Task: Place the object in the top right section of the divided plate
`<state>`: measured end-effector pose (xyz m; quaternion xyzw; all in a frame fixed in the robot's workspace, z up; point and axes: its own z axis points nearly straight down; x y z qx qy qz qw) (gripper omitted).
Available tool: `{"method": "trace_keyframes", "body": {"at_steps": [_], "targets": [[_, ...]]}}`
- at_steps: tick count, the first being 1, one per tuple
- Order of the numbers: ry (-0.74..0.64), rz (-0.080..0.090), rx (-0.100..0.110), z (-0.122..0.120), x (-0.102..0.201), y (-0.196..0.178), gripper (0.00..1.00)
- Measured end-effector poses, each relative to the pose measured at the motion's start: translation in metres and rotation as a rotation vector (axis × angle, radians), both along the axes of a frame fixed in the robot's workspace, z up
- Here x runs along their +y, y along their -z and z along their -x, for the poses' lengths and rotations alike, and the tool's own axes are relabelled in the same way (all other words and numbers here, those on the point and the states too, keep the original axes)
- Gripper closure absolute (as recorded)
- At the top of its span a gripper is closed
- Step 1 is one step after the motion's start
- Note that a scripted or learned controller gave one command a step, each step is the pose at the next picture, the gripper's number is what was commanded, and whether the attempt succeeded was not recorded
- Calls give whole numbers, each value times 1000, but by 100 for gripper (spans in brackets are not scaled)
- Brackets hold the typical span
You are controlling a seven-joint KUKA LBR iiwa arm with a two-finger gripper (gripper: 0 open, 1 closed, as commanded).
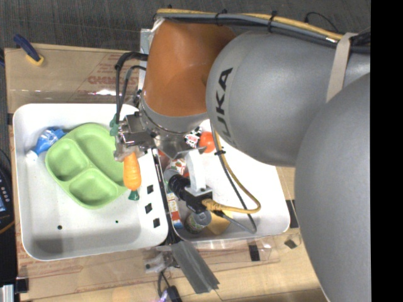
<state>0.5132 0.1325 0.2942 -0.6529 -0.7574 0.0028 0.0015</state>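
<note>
While the arm reaches in from the right and covers much of the right bin (277,197), its gripper (130,147) stands over the right rim of the green plate (85,165), which lies in the left bin (28,231).

Item one, location. The carrot (131,172) is an orange toy with a green stub at its near end. It sits directly under the gripper, its length running far to near, at the plate's right edge. Its far end meets the gripper body. Whether the jaws are closed on it or standing apart I cannot tell, as the wrist hides them, so I do not record it as held.

Item two, handling. I judge the carrot to be light moulded plastic, stiff and not fragile. Its smooth tapered skin could squirt out of a poor pinch. The thick far end looks the soundest place to grip, taken across its width. The taper toward the stub would tend to slide free. Being round, it may roll once released.

Item three, destination. The plate has three wells. I take the far-right well (94,140) as the target, and it lies just left of the carrot. The raised rim between them is the likely snag.

Item four, surroundings. A blue thing (47,137) rests against the plate's far-left rim. A red piece (204,141) lies in the right bin beneath the arm.
</note>
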Motion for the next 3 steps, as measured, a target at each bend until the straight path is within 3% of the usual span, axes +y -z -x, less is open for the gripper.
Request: {"method": "trace_keyframes", "body": {"at_steps": [1, 2, 3], "targets": [[0, 0, -1, 0, 0, 0, 0], [-141, -3, -7, -111, -35, -129, 0], [24, 0, -1, -31, 6, -92, 0]]}}
